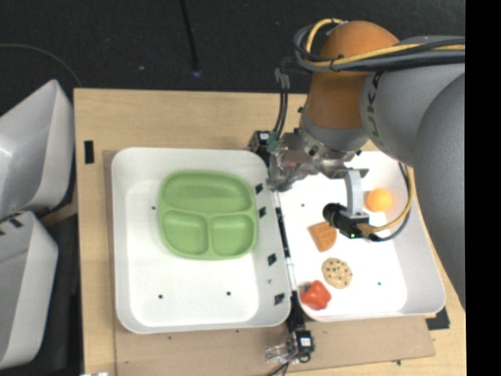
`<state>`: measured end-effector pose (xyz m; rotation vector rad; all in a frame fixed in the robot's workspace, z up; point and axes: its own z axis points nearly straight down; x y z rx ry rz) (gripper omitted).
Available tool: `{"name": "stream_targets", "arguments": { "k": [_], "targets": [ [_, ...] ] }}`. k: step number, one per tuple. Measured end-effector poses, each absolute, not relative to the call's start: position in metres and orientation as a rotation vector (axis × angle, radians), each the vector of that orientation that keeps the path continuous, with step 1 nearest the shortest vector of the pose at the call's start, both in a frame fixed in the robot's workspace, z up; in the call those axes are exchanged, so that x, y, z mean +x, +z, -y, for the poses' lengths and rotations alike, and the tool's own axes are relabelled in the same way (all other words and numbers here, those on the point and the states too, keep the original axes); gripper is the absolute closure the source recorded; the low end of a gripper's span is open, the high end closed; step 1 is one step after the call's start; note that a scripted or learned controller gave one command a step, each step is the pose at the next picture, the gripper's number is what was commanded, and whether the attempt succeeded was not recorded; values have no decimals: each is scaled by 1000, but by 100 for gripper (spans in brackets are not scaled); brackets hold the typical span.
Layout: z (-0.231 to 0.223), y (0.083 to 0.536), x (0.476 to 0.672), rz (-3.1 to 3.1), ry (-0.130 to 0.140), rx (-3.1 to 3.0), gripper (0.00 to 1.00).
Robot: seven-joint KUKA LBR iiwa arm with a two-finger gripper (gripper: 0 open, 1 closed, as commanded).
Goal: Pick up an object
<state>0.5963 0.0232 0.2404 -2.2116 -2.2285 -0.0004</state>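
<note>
The right bin [391,288] holds an orange ball [379,200], a tan-orange wedge [322,236], a speckled cookie [337,272] and a red piece [315,294]. My gripper [279,175] hangs over the bin's far left corner, close to the wall between the two bins. It is above and to the left of the wedge, apart from all the objects. I see nothing held in it. The arm's grey and orange wrist [340,92] covers the far part of this bin.
A green divided plate [209,214] lies in the left bin [141,288]. A black fitting with a cable [343,219] hangs from the arm between the wedge and the ball. White casings [31,155] stand off the bench's left edge.
</note>
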Motion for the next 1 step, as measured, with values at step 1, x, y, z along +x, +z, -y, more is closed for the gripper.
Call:
{"name": "stream_targets", "arguments": {
  "k": [1],
  "targets": [
    [-66, 238, 598, 2228, -2, -2215, 100]
  ]
}}
